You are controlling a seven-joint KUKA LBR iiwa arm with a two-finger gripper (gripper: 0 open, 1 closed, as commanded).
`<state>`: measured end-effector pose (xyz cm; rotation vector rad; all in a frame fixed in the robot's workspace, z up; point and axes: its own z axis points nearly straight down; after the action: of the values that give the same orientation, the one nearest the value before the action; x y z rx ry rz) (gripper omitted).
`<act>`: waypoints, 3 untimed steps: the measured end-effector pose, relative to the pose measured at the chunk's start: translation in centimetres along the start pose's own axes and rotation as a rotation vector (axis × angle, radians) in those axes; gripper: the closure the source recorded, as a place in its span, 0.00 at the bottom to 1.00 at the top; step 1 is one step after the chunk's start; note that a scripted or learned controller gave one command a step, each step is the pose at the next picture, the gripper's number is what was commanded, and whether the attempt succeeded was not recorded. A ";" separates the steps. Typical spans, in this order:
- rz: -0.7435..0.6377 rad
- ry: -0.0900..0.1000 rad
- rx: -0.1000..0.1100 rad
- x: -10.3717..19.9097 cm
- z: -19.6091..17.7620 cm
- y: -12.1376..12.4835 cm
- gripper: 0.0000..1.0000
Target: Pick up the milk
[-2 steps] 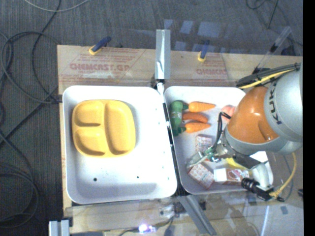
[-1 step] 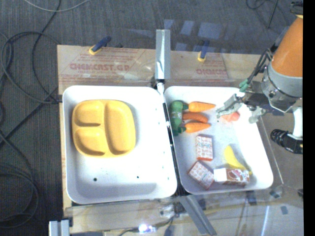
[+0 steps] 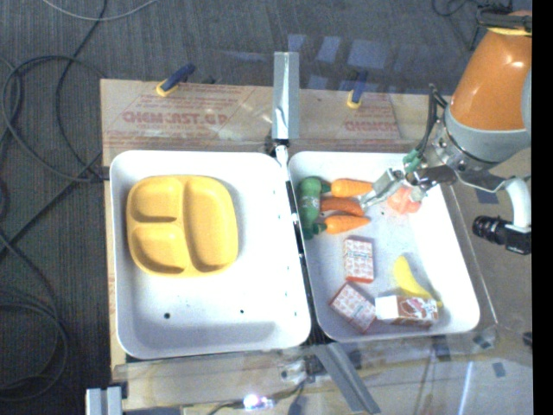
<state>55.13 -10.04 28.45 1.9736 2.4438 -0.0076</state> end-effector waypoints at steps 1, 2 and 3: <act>-0.106 0.005 0.000 13.2 6.8 0.1 0.00; -0.222 0.002 0.000 17.8 10.1 6.1 0.00; -0.201 0.001 0.000 10.8 9.5 -3.6 0.00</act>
<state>49.28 -0.32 18.94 1.7192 2.6310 -0.0068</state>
